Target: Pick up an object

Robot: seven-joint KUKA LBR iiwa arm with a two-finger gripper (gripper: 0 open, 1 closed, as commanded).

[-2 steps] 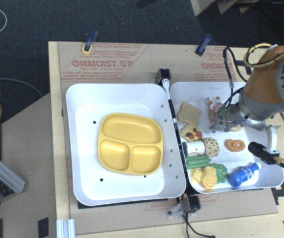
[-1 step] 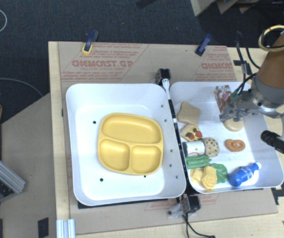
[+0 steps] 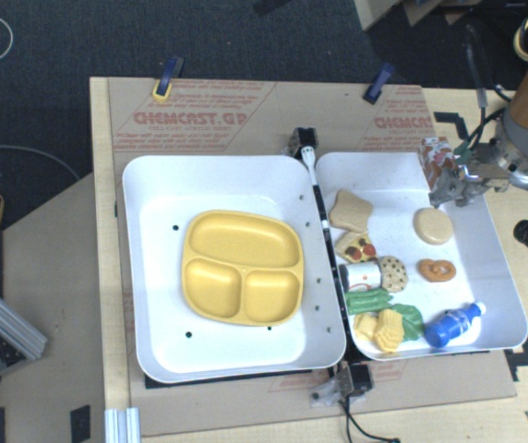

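My gripper (image 3: 447, 190) hangs over the far right part of the right bin (image 3: 504, 275), just above and behind a cream bun (image 3: 433, 226). Nothing shows held in it. Several toy foods lie in that bin: a toast slice (image 3: 350, 212), a pizza piece (image 3: 354, 247), a small can (image 3: 362, 275), a speckled cookie (image 3: 392, 270), a brown donut (image 3: 437, 269), a green pea pod (image 3: 379, 301), a yellow corn piece (image 3: 386, 330) and a blue bottle (image 3: 450, 324).
The left bin (image 3: 144, 247) holds a yellow divided plate (image 3: 242, 266). A black clamp (image 3: 304, 142) sits where the two bins meet at the back. Cardboard (image 3: 246, 109) lies under both bins. The arm's cables (image 3: 476, 81) hang at the upper right.
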